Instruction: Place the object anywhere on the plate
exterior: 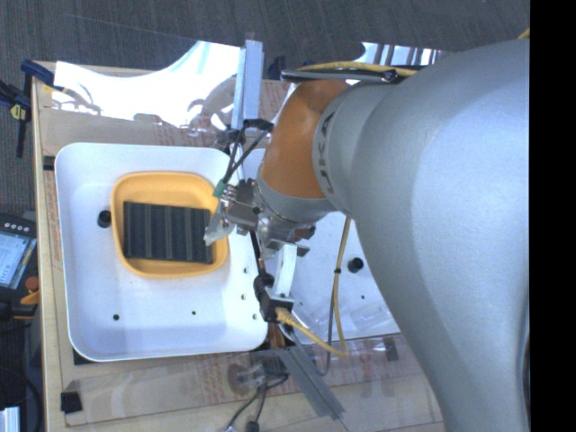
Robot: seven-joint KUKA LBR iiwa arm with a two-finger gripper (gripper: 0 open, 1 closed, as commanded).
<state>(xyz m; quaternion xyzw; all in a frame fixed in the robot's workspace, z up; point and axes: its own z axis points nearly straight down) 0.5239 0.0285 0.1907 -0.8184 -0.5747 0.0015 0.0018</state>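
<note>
A yellow plate [153, 187] with a dark ribbed centre lies in the left white bin [90, 322]. My gripper [219, 226] hangs over the plate's right rim, its grey wrist and orange band just to the right. Its fingertips are hidden against the plate's edge. No loose object shows on the plate or in the bin around it.
The big grey arm [441, 223] covers most of the right bin [360, 286]. Cables [270, 304] hang from the wrist down past the left bin's right wall. A metal post [250, 79] stands behind the bins. A small device [13, 259] sits off the bench's left edge.
</note>
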